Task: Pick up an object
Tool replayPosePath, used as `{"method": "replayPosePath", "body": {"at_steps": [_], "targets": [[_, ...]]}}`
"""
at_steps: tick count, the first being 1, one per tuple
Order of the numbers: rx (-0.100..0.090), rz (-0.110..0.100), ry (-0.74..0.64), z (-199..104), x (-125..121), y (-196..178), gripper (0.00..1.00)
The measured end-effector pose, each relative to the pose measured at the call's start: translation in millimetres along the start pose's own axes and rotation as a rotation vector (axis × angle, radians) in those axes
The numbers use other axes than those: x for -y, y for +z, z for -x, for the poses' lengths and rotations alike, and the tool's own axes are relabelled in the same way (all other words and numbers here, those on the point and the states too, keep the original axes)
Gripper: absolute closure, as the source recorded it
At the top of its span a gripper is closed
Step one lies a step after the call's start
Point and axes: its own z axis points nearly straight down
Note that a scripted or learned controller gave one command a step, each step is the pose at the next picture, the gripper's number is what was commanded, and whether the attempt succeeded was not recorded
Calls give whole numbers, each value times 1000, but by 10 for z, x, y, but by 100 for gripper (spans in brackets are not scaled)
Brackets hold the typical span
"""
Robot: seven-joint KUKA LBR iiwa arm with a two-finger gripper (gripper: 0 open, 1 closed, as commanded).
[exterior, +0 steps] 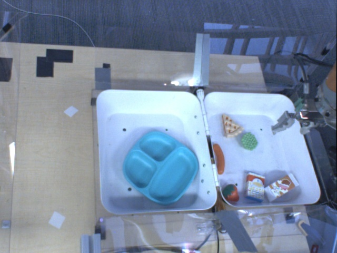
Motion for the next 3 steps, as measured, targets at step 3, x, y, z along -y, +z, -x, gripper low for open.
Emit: {"method": "replayPosePath", "body": {"at_steps": [3], "targets": [[4,27,176,-438,-549,1311,0]]}}
